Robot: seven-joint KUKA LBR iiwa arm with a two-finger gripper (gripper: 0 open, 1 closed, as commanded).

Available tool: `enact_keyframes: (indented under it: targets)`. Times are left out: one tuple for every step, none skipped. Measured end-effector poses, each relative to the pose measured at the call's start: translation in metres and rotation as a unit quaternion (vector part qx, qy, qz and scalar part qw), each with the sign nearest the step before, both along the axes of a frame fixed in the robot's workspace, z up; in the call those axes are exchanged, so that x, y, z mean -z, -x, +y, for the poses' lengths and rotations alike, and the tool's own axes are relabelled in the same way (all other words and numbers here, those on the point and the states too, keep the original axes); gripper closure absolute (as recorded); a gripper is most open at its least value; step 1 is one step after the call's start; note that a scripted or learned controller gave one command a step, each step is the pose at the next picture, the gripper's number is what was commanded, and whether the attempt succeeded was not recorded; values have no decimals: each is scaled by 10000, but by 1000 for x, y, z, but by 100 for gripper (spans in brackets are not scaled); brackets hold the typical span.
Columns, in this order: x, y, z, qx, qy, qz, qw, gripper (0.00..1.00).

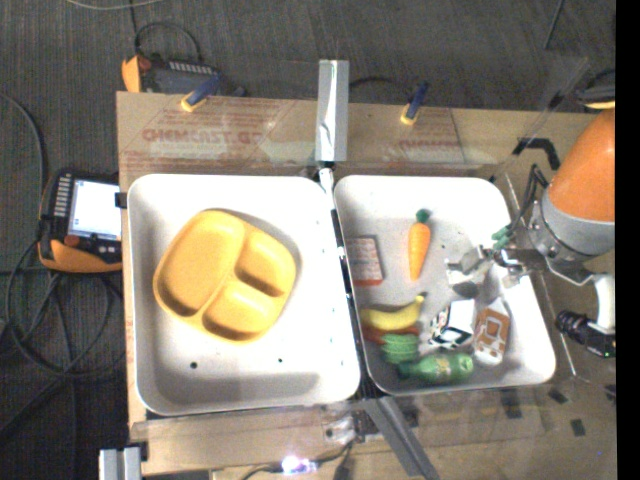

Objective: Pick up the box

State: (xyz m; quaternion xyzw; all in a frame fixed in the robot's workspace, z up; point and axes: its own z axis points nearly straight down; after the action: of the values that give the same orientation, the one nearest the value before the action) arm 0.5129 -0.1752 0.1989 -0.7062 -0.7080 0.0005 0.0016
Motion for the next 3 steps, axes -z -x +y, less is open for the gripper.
enact_keyframes:
  targets:
    - [-154, -22, -21, 522, 28, -10, 9986, 0]
    - [-163, -22, -22, 524, 43, 1, 9986, 100]
    - [55, -38, 47, 2459, 18, 12, 9693, 100]
